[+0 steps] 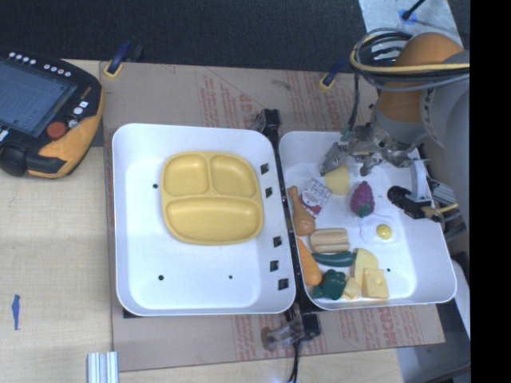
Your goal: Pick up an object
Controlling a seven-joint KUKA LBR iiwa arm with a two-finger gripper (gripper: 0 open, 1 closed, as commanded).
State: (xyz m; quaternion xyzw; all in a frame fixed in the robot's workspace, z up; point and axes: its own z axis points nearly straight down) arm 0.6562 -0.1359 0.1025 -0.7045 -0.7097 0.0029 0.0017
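My gripper (350, 164) hangs over the far end of the right bin (427, 282), fingers spread open and nothing between them. A pale yellow toy food (338, 181) lies just below and in front of the fingertips; I cannot tell whether they touch it. Close by sit a purple toy vegetable (362, 199), a red-and-white packet (316, 194) and a fried egg (383, 231). Toward the near end lie a bread roll (330, 238), a green pod (335, 257), a carrot (309, 265), cheese wedges (370, 278) and a green pepper (329, 286).
The left bin (140, 282) holds a yellow divided plate (212, 195). An orange sausage-like piece (302, 214) lies along the right bin's left wall. A teach pendant (44, 114) rests on the bench at far left. Black clips line the seam between the bins.
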